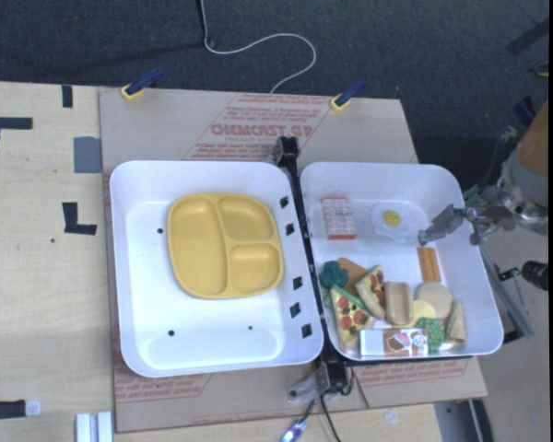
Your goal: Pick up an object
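Right bin [442, 180]: shallow, white, glossy plastic. Contents heaped at its near end: pizza slice [352, 313], bread-like pieces [398, 300], green leafy item [335, 273], flat printed box [394, 342]; farther back, orange stick [429, 264], fried egg [391, 217], printed card [336, 217].

Left bin [134, 247]: holds a matte yellow three-compartment tray [226, 245].

Gripper [456, 221]: at the right bin's far right edge, above the orange stick; fingers seemingly spread, nothing between them.

Surface: cardboard sheet [249, 127] clamped on a wooden bench [37, 247]; dark carpet [92, 17] beyond.

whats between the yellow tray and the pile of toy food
In the camera view, the two bins' adjoining rims lie between the yellow tray and the toy food pile, with black clips along them.
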`<state>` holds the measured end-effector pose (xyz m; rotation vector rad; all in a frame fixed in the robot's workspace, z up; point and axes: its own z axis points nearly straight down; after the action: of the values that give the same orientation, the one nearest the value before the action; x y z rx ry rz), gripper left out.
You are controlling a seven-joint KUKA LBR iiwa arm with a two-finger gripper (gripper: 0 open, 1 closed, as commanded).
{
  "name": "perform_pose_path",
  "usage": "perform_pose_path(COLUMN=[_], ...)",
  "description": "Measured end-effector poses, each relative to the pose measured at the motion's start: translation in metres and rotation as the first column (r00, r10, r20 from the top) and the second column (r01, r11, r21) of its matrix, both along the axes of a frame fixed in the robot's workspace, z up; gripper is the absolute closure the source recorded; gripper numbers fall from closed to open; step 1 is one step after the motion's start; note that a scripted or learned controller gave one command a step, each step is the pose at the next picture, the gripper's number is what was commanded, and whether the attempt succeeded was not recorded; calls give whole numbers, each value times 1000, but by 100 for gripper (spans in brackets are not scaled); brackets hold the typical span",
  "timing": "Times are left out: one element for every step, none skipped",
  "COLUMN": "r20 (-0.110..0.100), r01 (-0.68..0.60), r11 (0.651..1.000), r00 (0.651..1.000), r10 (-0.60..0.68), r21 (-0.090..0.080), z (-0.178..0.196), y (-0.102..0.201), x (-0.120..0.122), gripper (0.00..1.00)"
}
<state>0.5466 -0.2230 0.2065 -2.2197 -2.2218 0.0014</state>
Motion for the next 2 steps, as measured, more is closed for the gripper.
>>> perform_pose_path(r20=[0,-1], r01=[-6,-2], r11=[1000,1000], r00=[1000,1000], r10=[6,2], r21=[1,1], z=[-128,-122], y=[71,129], x=[42,-9], gripper=[0,0])
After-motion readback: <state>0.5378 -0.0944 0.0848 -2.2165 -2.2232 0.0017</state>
